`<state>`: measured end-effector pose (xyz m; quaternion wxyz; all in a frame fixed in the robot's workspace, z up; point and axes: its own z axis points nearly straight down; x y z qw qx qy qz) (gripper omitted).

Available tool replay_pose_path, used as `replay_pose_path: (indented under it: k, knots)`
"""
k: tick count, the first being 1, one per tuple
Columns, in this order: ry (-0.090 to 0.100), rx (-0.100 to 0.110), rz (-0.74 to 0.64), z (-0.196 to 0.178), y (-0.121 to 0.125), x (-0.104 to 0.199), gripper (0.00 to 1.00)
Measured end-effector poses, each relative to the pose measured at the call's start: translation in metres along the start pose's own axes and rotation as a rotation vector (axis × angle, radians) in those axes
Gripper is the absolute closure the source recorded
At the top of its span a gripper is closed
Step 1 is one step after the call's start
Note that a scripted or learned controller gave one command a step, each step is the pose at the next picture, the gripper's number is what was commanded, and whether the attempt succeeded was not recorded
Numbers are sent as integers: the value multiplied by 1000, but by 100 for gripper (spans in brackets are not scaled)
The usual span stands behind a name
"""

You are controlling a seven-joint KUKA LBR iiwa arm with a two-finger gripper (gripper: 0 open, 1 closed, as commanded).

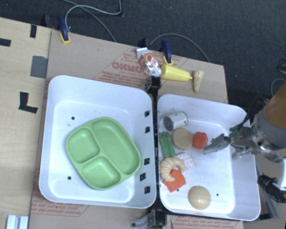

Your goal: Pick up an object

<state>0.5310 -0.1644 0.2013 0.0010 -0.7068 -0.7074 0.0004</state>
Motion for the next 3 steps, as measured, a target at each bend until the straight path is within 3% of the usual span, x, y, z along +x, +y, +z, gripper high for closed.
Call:
replay_pose_path:
  k: [1,2,3]
  knots:
    - [-2,-9,-1,108,55,2,0]
    - [-2,-14,-1,111,91,38,0]
    - [0,-14,-3,101,92,40,100]
